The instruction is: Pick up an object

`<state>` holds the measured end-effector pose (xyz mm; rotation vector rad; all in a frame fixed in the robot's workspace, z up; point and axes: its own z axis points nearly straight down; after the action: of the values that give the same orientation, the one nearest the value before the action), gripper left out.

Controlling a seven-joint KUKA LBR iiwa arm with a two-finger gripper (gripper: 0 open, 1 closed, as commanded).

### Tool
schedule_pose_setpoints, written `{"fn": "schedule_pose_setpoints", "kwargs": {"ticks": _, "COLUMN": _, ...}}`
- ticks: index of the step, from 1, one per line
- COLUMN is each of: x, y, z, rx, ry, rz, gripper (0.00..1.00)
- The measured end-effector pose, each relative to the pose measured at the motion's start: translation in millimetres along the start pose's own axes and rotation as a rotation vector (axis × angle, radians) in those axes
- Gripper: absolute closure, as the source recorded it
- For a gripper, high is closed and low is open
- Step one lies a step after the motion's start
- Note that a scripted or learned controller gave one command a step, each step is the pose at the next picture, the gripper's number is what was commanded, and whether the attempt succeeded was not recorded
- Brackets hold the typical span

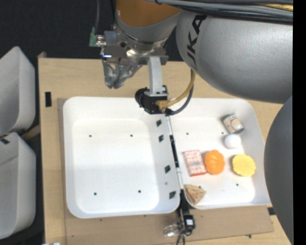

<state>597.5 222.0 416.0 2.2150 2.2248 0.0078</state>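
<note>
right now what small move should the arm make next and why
Probably shift the gripper toward the white bin on the view's right: it hangs beyond the other bin's far edge, while the pink rectangular packet, orange round lump and yellow disc all lie there.

This is looking like a robotics lab: a grey arm point(234, 40) is reaching over a plywood bench point(51, 152), two white bins point(112, 162) are sitting side by side on the bench, and cables point(219, 1) are trailing above the bench's far edge.
</note>
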Motion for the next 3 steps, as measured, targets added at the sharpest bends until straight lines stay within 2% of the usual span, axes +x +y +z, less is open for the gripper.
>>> {"fn": "schedule_pose_setpoints", "kwargs": {"ticks": 1, "x": -1, "y": 22, "z": -135, "rx": -0.012, "ry": 0.003, "rz": 0.0, "gripper": 1.0}}
{"fn": "schedule_pose_setpoints", "kwargs": {"ticks": 2, "x": -42, "y": 52, "z": 94, "rx": 0.021, "ry": -0.01, "rz": 0.008, "gripper": 1.0}}
{"fn": "schedule_pose_setpoints", "kwargs": {"ticks": 3, "x": 1, "y": 35, "z": 91, "rx": 0.008, "ry": -0.003, "rz": 0.0, "gripper": 1.0}}
